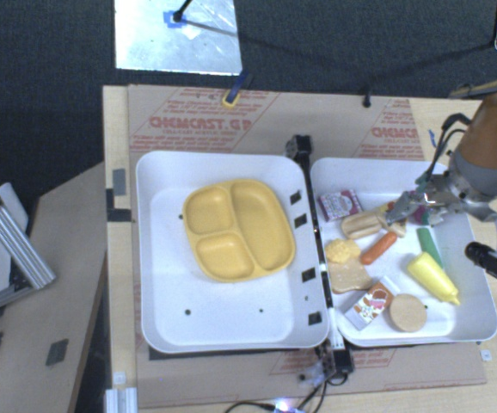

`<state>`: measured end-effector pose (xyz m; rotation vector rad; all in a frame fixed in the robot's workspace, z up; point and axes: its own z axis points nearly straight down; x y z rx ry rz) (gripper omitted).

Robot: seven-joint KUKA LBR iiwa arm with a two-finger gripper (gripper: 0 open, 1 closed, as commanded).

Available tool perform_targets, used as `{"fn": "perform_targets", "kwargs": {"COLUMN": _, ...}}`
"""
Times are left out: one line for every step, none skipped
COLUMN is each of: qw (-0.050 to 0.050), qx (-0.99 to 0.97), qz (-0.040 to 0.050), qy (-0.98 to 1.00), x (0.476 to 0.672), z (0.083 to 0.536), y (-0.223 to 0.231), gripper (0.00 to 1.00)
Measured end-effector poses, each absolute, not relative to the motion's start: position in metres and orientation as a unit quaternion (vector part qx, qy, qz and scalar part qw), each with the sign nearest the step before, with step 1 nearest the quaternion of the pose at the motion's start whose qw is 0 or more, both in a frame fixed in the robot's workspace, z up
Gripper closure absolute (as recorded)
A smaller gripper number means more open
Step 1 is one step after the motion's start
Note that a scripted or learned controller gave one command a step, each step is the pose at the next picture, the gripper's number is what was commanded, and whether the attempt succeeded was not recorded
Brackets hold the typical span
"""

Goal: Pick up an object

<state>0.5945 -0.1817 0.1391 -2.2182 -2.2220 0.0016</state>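
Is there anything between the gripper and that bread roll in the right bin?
Nothing visible. The gripper sits right at the bread roll's right end, with the orange carrot just below, beside the roll.

Two white bins — the left bin and the right bin under the gripper. One yellow divided plate, well left of the claw. One hot dog bun at the claw, one carrot, one green stick, one yellow bottle, one toast slice, one round cookie, two small packets — one, one
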Motion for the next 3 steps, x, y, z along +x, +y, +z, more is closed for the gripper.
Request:
{"fn": "perform_targets", "kwargs": {"qw": 0.001, "qx": -0.707, "qz": 0.0006, "qy": -0.708, "x": 0.594, "z": 0.087, "y": -0.181, "gripper": 0.0}}
{"fn": "perform_targets", "kwargs": {"qw": -0.002, "qx": -0.706, "qz": -0.0013, "qy": -0.708, "x": 0.596, "z": 0.101, "y": -0.182, "gripper": 1.0}}
{"fn": "perform_targets", "kwargs": {"qw": -0.002, "qx": -0.706, "qz": -0.0016, "qy": -0.709, "x": 0.598, "z": 0.151, "y": -0.175, "gripper": 1.0}}
